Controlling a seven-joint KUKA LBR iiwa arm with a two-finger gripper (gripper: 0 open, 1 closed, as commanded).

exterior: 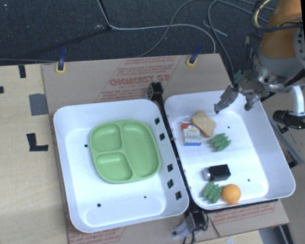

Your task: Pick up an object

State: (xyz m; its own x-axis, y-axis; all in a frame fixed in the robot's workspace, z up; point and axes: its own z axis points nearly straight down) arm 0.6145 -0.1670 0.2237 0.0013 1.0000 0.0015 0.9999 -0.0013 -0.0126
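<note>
Approach stage: gripper (233,102) open over right bin (265,149) (holding nothing); next, descend onto bread slice (204,123), I judge.

Left bin (69,155): shallow, white — holds a green divided plate (125,150) with three compartments.
Right bin (265,149): white, touching the left bin along a row of black clips (170,168).
Cardboard sheet (136,77): brown, red print, under both bins.
Clamps: a yellow-and-blue clamp (60,64) and a second clamp (194,57) at the sheet's far edge.
Cables (147,27): thin — looping over the dark cloth (32,23) behind.
Bench (16,178): pale wood with black tape marks (34,142).
</note>
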